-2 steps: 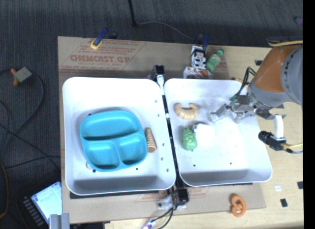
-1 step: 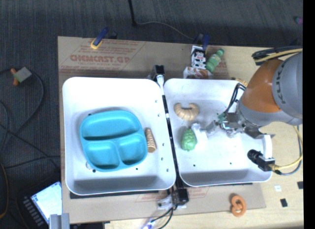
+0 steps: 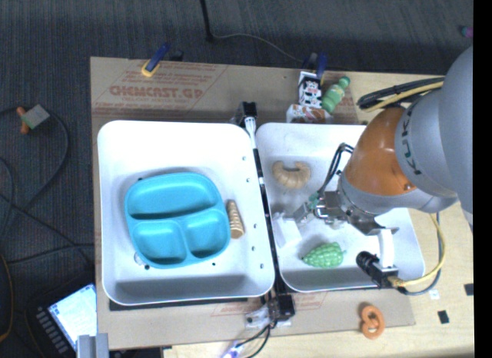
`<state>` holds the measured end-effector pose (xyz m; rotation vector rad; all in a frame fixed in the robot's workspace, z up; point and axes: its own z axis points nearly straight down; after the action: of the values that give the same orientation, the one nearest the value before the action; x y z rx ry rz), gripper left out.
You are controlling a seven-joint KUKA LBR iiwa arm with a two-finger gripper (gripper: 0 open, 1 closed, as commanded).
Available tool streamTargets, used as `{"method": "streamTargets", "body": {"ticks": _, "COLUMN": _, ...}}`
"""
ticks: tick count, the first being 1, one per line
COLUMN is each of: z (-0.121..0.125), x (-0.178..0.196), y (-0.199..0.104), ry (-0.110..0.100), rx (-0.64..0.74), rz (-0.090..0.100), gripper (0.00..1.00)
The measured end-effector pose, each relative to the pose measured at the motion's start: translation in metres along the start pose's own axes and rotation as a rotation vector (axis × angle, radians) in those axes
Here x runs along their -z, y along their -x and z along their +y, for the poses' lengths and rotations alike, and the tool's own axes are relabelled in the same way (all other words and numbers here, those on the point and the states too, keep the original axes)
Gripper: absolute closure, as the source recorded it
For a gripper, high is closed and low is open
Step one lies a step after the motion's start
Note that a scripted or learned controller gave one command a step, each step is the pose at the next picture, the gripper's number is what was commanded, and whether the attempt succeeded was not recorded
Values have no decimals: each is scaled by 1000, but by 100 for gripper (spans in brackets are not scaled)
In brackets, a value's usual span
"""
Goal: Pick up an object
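My gripper (image 3: 311, 209) low in right white plastic bin (image 3: 400, 268). Can't tell its grip state. Bumpy green toy (image 3: 323, 255) just below it, tan ring-shaped toy (image 3: 292, 174) above. Risk: I land between both toys, grab nothing, or push green one away.

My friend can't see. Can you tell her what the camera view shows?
A grey and orange arm reaches into the right bin, which holds a green toy and a tan ring. The left bin holds a blue tray with a brown piece beside it.
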<state>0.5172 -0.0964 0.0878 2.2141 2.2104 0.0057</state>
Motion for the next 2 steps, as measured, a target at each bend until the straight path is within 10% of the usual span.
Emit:
{"method": "streamTargets", "body": {"ticks": 1, "z": -21, "x": 28, "y": 11, "ry": -13, "rx": 1, "rz": 7, "gripper": 0}}
{"method": "streamTargets", "body": {"ticks": 2, "z": -21, "x": 37, "y": 11, "ry": -14, "rx": 1, "rz": 7, "gripper": 100}}
